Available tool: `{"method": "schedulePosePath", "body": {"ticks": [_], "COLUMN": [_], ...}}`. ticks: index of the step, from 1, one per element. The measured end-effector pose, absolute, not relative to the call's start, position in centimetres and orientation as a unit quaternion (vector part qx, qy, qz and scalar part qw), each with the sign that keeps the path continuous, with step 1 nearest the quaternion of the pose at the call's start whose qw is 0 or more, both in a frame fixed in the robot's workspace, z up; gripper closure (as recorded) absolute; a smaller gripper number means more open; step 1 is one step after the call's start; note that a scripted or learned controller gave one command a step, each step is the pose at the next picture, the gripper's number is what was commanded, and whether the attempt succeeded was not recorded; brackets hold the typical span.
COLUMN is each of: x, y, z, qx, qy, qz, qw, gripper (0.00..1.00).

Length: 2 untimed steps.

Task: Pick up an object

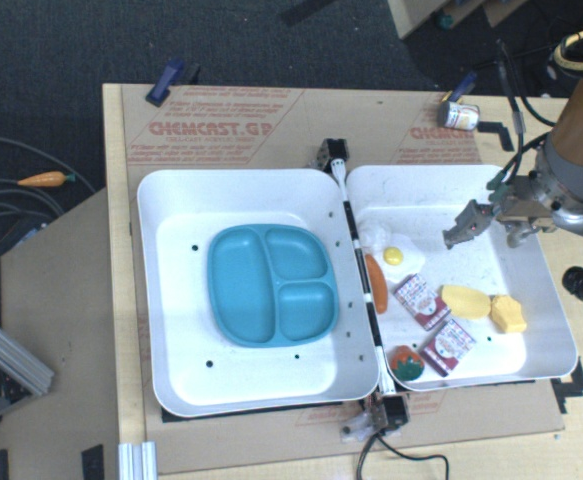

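The right bin (pixel 531 368) holds several small items. They include a small yellow ball (pixel 393 257), an orange-red sausage shape (pixel 375 282) by the left wall, and two red-and-white packets (pixel 417 299) (pixel 448 345). There is also a pale yellow oblong piece (pixel 465 301), a yellow block (pixel 508 314) and a green-and-red item (pixel 406 363) at the front corner. My gripper (pixel 489 232) hangs over the back right part of this bin, above and right of the yellow ball. Its fingers are spread open with nothing between them.
The left bin (pixel 171 348) holds a blue divided plate (pixel 272 283). A black clip (pixel 333 152) sits at the back of the divider between the bins. Blue clamps (pixel 164 83) (pixel 460 90) hold the brown board's back edge, and cables lie at the far right.
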<state>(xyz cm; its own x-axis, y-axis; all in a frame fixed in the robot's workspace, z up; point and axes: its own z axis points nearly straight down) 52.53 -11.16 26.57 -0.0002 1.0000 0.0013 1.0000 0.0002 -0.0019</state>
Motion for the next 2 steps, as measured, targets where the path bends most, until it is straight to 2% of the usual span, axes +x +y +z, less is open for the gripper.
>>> {"method": "schedulePosePath", "body": {"ticks": [1,2], "x": [52.8,52.9], "y": [-10.9,-10.9], "z": [10.0,11.1], "qx": [-0.707,-0.708], "qy": [-0.707,-0.706], "qz": [0.0006,-0.0004], "qw": [0.001,0.0], "gripper": [0.0,1.0]}}
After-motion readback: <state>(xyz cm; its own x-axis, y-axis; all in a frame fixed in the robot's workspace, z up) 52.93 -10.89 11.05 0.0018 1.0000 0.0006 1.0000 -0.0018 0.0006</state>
